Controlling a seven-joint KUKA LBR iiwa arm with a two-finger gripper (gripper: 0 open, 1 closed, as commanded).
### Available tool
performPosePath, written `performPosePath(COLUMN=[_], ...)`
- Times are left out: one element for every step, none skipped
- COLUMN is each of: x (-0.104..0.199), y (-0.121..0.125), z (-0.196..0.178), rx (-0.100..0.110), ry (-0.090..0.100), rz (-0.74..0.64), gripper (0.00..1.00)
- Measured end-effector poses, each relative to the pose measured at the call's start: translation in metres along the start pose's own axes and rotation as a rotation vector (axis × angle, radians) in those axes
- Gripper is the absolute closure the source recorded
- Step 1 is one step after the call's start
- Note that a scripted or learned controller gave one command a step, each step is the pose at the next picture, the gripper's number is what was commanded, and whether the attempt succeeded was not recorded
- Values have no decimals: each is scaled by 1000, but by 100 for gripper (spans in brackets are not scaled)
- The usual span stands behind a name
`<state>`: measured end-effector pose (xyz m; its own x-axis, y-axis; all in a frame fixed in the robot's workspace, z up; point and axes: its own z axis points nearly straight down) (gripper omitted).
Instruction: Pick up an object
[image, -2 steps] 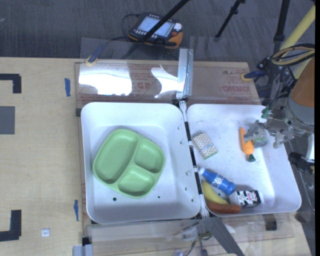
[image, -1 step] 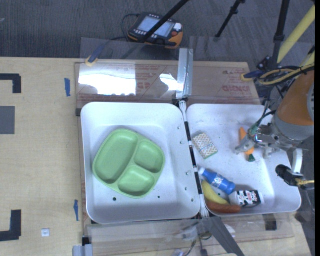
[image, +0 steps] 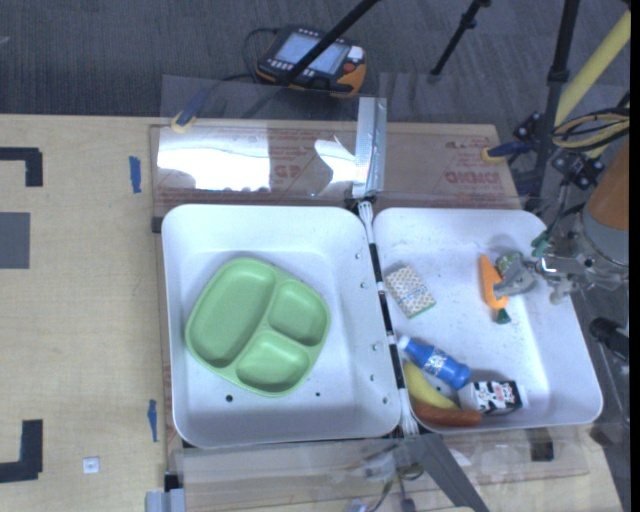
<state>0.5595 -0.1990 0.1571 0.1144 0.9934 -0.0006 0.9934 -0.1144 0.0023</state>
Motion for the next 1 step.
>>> performPosePath(x=[25], y=[20], z=[71], rx=[-1], ry=[0], rz=[16], gripper=[0])
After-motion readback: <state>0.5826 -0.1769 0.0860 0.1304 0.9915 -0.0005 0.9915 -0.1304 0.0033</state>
